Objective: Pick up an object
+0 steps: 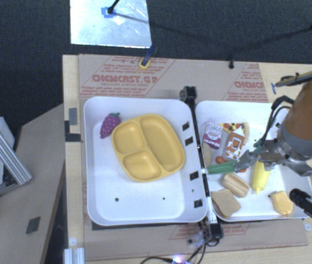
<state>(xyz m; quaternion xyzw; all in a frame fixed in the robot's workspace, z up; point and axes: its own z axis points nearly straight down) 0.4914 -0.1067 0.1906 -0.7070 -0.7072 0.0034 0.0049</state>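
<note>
At the lower right of the frame the right bin (266, 216) is crowded: a slice of bread (225, 203), a bun-like roll (236, 184), a yellow bottle (259, 176), a small yellow piece (282, 202); just above them the gripper (247, 161) hangs over a green stick-shaped toy (222, 168), and whether it grips anything I cannot tell. The pieces lie so close that a grab could nudge neighbours or slip off. Beyond lies a printed packet (230, 139), its text too small to read. Left, the other bin (92, 147) holds a yellow divided tray (146, 146) and purple grapes (109, 124). Farthest, the cardboard (125, 77) reads "CHEMCAST GP".
</note>
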